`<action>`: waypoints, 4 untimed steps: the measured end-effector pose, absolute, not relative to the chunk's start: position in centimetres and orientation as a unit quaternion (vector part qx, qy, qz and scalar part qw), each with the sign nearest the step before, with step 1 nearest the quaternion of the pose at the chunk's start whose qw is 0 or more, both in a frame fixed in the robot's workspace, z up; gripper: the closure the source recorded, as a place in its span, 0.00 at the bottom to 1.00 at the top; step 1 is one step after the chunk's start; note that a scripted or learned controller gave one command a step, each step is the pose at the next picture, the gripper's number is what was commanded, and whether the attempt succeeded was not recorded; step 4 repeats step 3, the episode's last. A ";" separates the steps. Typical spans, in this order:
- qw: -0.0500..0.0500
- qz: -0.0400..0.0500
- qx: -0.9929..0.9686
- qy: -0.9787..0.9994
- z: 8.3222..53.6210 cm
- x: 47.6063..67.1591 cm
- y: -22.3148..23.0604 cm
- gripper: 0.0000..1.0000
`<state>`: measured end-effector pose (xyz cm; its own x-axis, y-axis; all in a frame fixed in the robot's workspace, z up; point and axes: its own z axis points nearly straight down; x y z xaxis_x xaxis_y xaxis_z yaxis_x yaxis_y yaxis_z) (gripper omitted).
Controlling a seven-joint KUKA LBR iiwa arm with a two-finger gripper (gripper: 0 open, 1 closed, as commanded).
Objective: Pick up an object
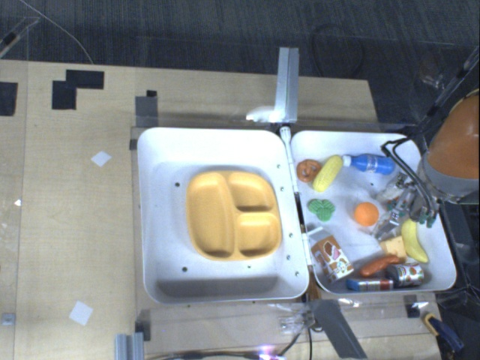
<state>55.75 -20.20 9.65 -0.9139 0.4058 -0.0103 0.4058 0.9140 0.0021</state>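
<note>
The right bin (352, 145) holds the loose objects. Among them are an orange ball (366, 214), a yellow banana (415, 241), a pale cheese wedge (393, 247), a corn cob (328, 172), a blue bottle (372, 163), a green piece (322, 209) and a brown round piece (307, 170). Near the front lie a printed carton (332, 256), a red-orange stick (379, 265) and a dark can (406, 276). My gripper (396, 214) hangs low on the bin's right side, between the orange ball and the banana, just above the cheese wedge. Nothing is visibly held.
The left bin (157, 276) holds a yellow divided tray (232, 214) in its middle. A metal post (288, 85) stands behind the seam between the bins. The arm's orange band (459, 145) and cables overhang the right bin's far right rim.
</note>
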 end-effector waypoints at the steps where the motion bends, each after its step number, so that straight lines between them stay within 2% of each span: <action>1: 0.006 0.002 0.335 0.942 8.9 59.7 -15.1 0.00; 2: 0.013 0.002 0.332 0.943 10.4 60.1 -15.2 1.00; 3: 0.010 0.003 0.339 0.941 22.7 65.3 -11.3 1.00; 4: 0.010 0.003 0.339 0.941 22.7 65.3 -11.3 1.00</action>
